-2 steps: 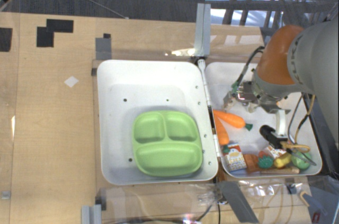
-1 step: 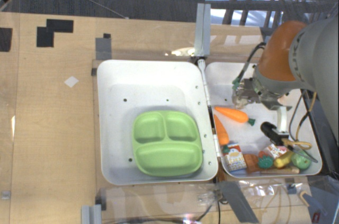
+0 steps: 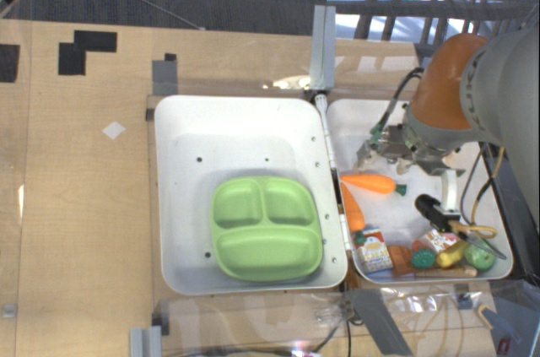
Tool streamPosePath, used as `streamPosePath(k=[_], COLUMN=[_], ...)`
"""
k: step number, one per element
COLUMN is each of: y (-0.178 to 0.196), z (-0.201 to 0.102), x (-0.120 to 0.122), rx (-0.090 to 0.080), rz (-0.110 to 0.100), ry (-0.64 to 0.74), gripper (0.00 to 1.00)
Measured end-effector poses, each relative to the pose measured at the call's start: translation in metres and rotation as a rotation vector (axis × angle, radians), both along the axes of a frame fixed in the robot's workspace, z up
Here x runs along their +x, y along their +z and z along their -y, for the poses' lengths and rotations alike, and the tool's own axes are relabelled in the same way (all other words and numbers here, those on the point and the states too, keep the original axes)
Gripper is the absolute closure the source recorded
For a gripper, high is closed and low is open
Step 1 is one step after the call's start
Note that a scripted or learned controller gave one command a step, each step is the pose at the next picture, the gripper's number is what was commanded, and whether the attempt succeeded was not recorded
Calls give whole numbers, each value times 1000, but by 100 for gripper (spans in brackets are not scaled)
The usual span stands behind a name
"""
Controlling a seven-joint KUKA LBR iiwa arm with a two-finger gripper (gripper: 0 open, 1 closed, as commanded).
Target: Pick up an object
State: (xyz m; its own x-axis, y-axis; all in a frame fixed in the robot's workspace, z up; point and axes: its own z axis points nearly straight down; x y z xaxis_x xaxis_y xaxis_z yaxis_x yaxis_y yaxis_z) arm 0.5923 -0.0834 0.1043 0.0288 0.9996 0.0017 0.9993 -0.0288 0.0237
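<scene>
Camera view, single frame. Bins: 2, white, side by side. The left bin (image 3: 187, 127) holds 1 green plate (image 3: 266, 229) with 3 compartments, lying toward the near side of the bin. The right bin (image 3: 353, 121) holds all the loose objects. Orange items: 2. The first is a carrot (image 3: 369, 183) with a dark green end, lying crosswise near the bin's middle. The second is an orange piece (image 3: 354, 212) lying slantwise against the left wall, just beside the carrot; its kind is unclear. Cartons: 1, a small carton (image 3: 374, 251) with red and blue print, at the near wall. In the near right corner sits a cluster of small things (image 3: 451, 254): yellow, green, brown and a red-and-white wrapper. They overlap, so the count is uncertain, perhaps 4 or 5, and the individual kinds are hard to make out. The arm (image 3: 506, 81) enters from the right and is cut off by the frame edge. Its gripper (image 3: 386, 154) hangs over the far half of the right bin, close above the carrot in the picture. Whether the two touch is not readable, and I cannot tell whether the gripper is spread or closed, since the wrist covers it.
</scene>
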Motion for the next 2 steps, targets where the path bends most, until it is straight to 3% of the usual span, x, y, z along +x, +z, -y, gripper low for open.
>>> streamPosePath(k=[1,2], y=[-12,15], z=[4,1], x=[-29,-69], rx=[-2,-1], rz=[-3,-19], ry=[6,51], gripper=[0,0])
